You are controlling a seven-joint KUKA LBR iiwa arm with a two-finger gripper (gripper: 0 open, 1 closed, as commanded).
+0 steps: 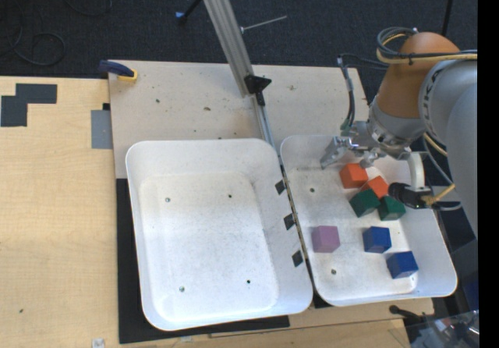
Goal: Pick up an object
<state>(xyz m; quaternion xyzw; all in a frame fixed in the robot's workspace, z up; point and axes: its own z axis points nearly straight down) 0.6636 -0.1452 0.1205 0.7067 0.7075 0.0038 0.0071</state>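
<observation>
Right bin (437,280), white, shallow, on the surface: two orange blocks (353,175), touching, near its upper middle; two dark green blocks (364,203) just below them; two blue blocks (376,239) toward the lower right, apart; one pale purple block (325,239) lower left, alone; pincer (348,147) low over the bin's top edge, just above the upper orange block, fingers' state cannot be told; left bin (148,182) beside it.

1. Scanning the two white bins (204,153) now: plain walls, no lettering or label to read.
2. On to the coloured blocks (377,239): bare faces, no numbers or marks.
3. The surface (187,101) and the arm (456,116): no legible brand or sign.
</observation>
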